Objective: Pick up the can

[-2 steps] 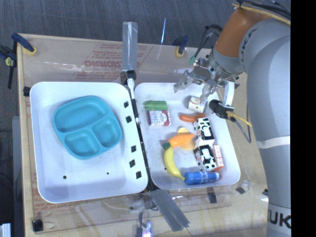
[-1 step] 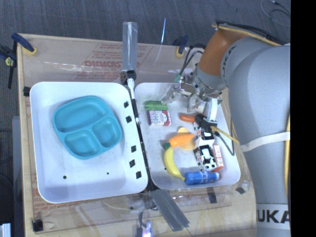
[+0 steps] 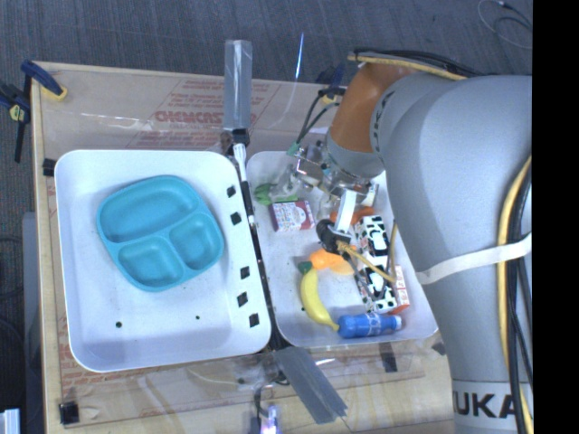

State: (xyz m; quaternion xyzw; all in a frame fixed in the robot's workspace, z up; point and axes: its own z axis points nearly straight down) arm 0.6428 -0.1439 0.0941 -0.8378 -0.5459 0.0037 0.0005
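- Starting big with the counter [image 3: 136,98]: two white bins side by side, left bin [image 3: 72,269] at 9 o'clock, right bin [image 3: 288,283] at 3 o'clock.
- Over to the arm [image 3: 452,179]: reaching in from 3 o'clock and covering the right bin's 3 o'clock edge.
- Blue divided plate [image 3: 161,231] in the middle of the left bin, of no concern for this job.
- Gripper [image 3: 317,183] low over the 12 o'clock end of the right bin, just beside a red-and-white carton [image 3: 289,214]. Open or closed, impossible to tell from this angle. Nothing seen held.
- Banana [image 3: 314,298] in the 6 o'clock half of the right bin, with a small orange thing [image 3: 327,261] at its 12 o'clock tip.
- Taking the blue cylinder with the pale end for the can [image 3: 366,325]: flat on its side along the 6 o'clock wall, at 4 o'clock of the banana's lower tip. Touching the banana or only close, hard to say.
- Step in hand, by the look of it: approach only. Can not yet reached, with clutter lying between it and the gripper.
- Next move probably calls for travel toward 6 o'clock, staying clear of the banana, then squaring up across the round body and coming down gently to avoid rolling it.
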